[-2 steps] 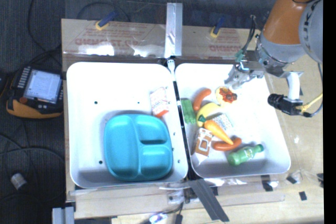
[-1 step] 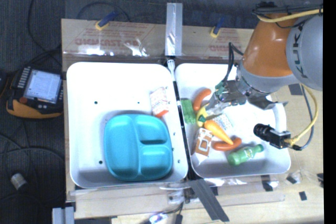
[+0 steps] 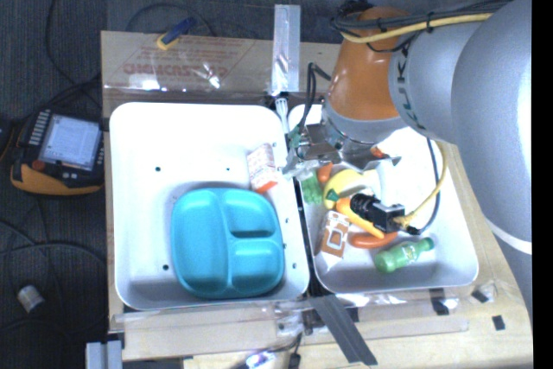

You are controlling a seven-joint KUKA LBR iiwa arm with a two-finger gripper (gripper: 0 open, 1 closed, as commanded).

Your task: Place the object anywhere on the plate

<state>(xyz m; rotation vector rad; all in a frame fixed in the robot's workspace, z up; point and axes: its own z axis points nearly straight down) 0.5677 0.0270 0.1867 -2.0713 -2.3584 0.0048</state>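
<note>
Orange-and-white, the small carton lying near the left bin's right wall beside the blue plate looks light, stiff, crushable, best pinched across its flat sides; whether the gripper's jaws are open, I cannot tell.

Blue plate top open; small carton just behind it; right bin crowded with toys.
</note>
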